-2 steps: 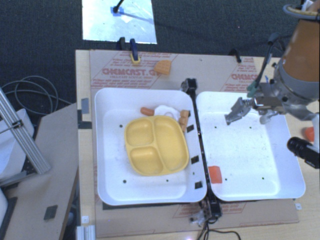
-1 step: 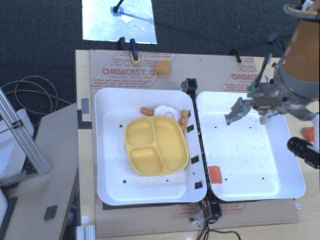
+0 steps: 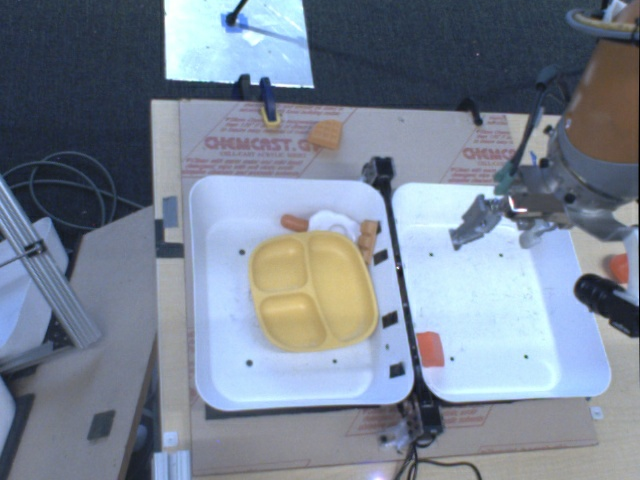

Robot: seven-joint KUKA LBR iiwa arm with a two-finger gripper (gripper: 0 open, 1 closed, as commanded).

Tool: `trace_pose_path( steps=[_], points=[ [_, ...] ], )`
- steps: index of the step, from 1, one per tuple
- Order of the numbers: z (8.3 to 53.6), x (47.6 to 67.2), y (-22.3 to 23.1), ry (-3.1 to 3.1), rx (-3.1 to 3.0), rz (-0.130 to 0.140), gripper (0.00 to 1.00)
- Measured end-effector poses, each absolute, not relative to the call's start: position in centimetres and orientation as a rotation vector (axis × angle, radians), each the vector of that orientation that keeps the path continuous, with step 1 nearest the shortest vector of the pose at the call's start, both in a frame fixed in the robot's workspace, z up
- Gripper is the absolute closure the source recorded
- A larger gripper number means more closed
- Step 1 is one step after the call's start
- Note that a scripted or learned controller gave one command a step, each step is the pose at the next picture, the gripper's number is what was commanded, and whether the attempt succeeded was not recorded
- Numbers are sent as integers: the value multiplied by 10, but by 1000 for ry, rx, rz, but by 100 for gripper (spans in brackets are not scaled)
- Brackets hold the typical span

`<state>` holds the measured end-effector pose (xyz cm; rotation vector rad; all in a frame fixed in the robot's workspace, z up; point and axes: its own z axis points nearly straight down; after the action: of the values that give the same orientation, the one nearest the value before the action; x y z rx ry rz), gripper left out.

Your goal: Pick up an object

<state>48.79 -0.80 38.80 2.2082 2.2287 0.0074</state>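
Plywood bench is carrying two shallow white bins side by side, with red lettering showing along its far edge. Left bin is sitting toward the bench's left edge; right bin is sitting toward the right edge, and the two are touching along a black divider at the middle.

Grey arm, orange band above the wrist, is reaching in from the right and hanging over the far right part of the right bin. Gripper is pointing left over the bin's far half, above bare white floor; whether its fingers are parted or closed cannot be told from this angle, and nothing is showing between them.

Yellow three-compartment plate is lying flat at the centre of the left bin. White round piece is peeking out behind the plate's far edge. Tan block is resting on the bench beyond the left bin's far edge. Orange-red block is lying in the right bin at its near left corner, well apart from the gripper. Orange sausage-shaped piece is lying in the left bin just beyond the plate's far edge. Small tan piece is sitting near the left bin's far right corner, beside the plate.
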Motion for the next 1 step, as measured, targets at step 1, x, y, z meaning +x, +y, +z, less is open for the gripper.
trace_pose_path(
  steps=[1],
  points=[
    [388, 488, -8, 2229, 2208, 7, 0]
  ],
)
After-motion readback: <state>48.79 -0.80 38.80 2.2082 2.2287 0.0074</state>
